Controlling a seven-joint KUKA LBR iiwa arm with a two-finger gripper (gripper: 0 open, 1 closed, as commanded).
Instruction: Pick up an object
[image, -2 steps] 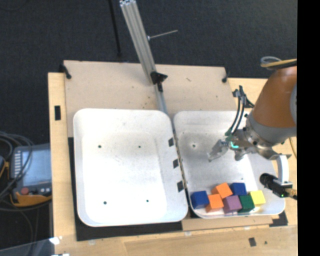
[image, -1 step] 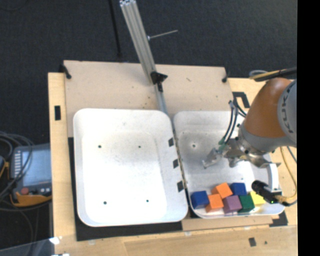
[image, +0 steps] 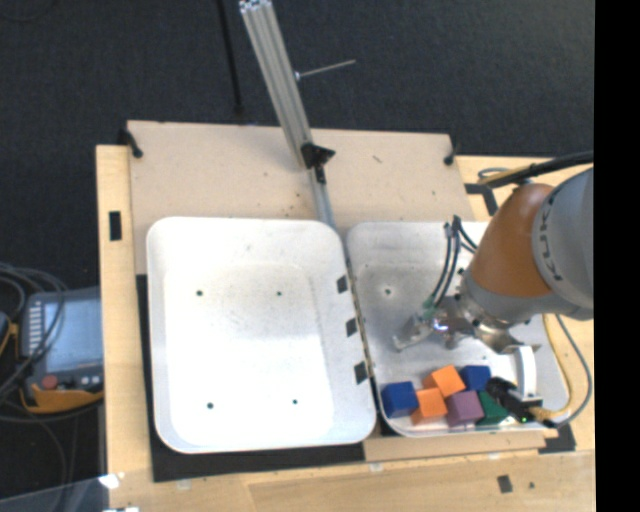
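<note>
Several small blocks lie bunched at the near edge of the right bin (image: 385, 260): a blue block (image: 399, 398), two orange blocks (image: 448, 380) (image: 431, 402), a purple block (image: 464, 407), a second blue block (image: 476, 377) and a green block (image: 493, 406). My gripper (image: 414, 335) hangs over the middle of the right bin, just beyond the blocks and a little to their left. Nothing shows in its grasp. The grey and orange arm (image: 520, 255) covers the bin's right side.
The left bin (image: 175, 250) stands beside the right one, their rims meeting in the middle. A slanted metal post (image: 285, 95) rises from behind the bins. A handheld controller with cables (image: 55, 345) lies off the bench's left edge.
</note>
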